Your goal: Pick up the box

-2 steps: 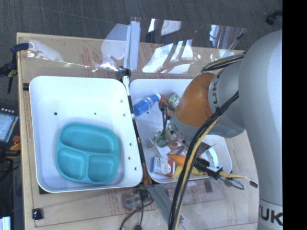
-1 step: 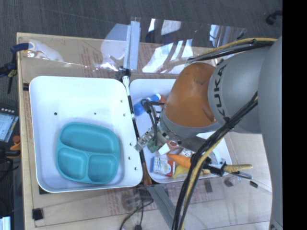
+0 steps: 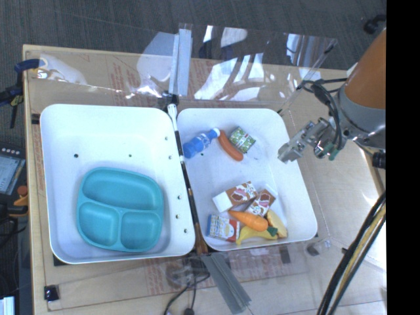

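Observation:
Several small boxes lie in the right bin. A green box sits near the back, beside an orange sausage. Two brown cartons lie side by side near the front, and a red and white box lies at the front left corner of the pile. My gripper hangs over the bin's right rim, to the right of the green box and apart from every item. Nothing shows in its grasp.
A blue bottle lies at the back left of the right bin. A carrot and a banana rest on the front pile. The left bin holds a teal divided tray. Clear panels stand behind the bins.

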